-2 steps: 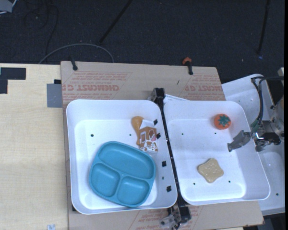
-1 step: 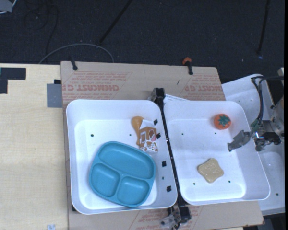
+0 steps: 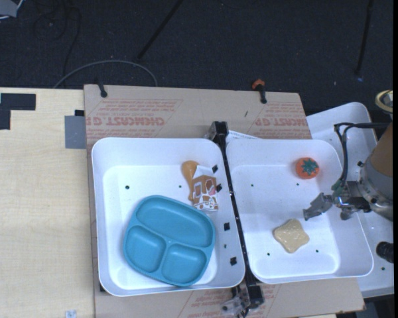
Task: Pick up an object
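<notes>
Camera view looks down for you on two white bins side by side on a cardboard sheet. Your left bin (image 3: 109, 177) holds a blue tray (image 3: 169, 240) with three compartments, lying toward the near wall. Just beyond the tray's far right corner you see a small printed packet (image 3: 205, 194), and touching its far side a tan piece (image 3: 189, 169) whose kind you cannot make out.

Your right bin (image 3: 265, 264) holds two things, well apart. An orange ball with a green patch (image 3: 307, 167) sits near the far right corner. A pale yellow sponge (image 3: 291, 235) lies on the floor nearer the front, right of the middle.

Your arm (image 3: 385, 171) comes in over the right wall of this bin. The gripper (image 3: 316, 210) hangs low above the floor, just beside the sponge on its far right side, between sponge and ball. Nothing shows between its fingers, and you cannot tell from this slant how wide they are set.
</notes>
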Motion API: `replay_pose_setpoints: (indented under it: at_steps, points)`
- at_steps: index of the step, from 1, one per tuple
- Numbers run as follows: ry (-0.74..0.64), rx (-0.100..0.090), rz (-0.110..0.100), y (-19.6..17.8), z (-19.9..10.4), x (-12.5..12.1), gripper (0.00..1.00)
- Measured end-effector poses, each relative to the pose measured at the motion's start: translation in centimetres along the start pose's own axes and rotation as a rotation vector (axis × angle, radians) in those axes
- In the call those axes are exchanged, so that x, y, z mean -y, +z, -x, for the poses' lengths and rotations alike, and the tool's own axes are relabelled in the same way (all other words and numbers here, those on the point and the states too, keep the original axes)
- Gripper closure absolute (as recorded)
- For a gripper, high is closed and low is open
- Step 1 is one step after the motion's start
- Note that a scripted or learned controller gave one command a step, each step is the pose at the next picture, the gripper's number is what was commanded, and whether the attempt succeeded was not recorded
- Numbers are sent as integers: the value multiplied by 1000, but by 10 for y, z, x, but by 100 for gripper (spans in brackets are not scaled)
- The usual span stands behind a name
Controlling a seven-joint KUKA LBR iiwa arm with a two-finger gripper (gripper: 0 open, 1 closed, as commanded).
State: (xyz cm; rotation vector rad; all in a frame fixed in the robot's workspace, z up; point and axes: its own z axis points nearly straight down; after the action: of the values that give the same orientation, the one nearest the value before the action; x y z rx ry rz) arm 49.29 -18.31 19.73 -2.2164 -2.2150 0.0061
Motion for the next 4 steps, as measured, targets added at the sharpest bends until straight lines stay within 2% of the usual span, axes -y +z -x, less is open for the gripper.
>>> replay_pose_setpoints:
  at_steps: [1, 2, 3, 4]
  points:
    - [-1, -1, 0, 62, -6, -5, 0]
    - [1, 0, 8, 109, -6, -6, 0]
    - [4, 0, 11, 96, -5, -7, 100]
    - [-2, 3, 10, 53, -2, -11, 100]
